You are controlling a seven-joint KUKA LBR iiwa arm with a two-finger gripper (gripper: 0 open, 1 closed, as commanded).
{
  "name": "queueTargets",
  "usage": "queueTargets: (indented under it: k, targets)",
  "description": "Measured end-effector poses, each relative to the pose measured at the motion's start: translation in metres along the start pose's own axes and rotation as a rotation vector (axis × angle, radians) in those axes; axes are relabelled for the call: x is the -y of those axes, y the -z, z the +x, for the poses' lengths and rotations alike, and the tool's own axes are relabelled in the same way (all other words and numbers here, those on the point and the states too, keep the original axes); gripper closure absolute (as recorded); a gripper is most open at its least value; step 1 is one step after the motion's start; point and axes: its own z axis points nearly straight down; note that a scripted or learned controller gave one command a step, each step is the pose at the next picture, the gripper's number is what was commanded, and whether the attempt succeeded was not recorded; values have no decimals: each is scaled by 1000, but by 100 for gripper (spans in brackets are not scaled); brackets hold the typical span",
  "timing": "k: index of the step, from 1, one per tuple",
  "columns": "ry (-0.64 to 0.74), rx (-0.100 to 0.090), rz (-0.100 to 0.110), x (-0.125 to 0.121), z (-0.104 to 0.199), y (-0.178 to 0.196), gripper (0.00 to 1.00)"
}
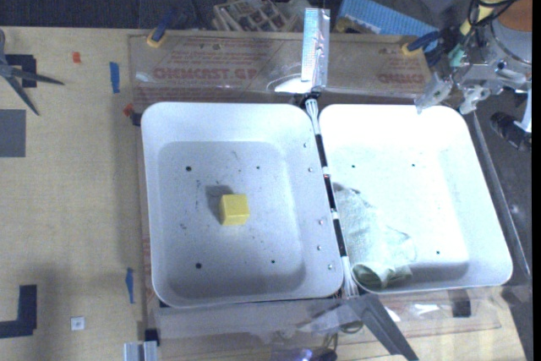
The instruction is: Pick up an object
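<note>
The yellow block (235, 209) lies flat near the middle of the left bin (169, 131), well away from the gripper (448, 89), which sits far off at the upper right, past the back corner of the right bin (482, 182). Nothing crowds the block, so it looks an easy target from above, its sides free for fingers to close on. A rolled white cloth (372, 241) rests nearer the gripper, in the right bin's front left corner against the wall that divides the bins; being soft and crumpled, it would likely be harder to grasp cleanly. The gripper hangs outside both bins, over the bench's back edge, with the arm coming in from the right and only its wrist end seen. It carries nothing, and whether it is spread or pressed together I cannot tell, as the fingers are too small and blurred to read. The pick seems not yet begun
</note>
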Motion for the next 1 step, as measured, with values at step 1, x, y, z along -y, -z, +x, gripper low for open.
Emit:
queueTargets:
  k: [1]
  targets:
    - [-108,1,-3,42,11,-145,0]
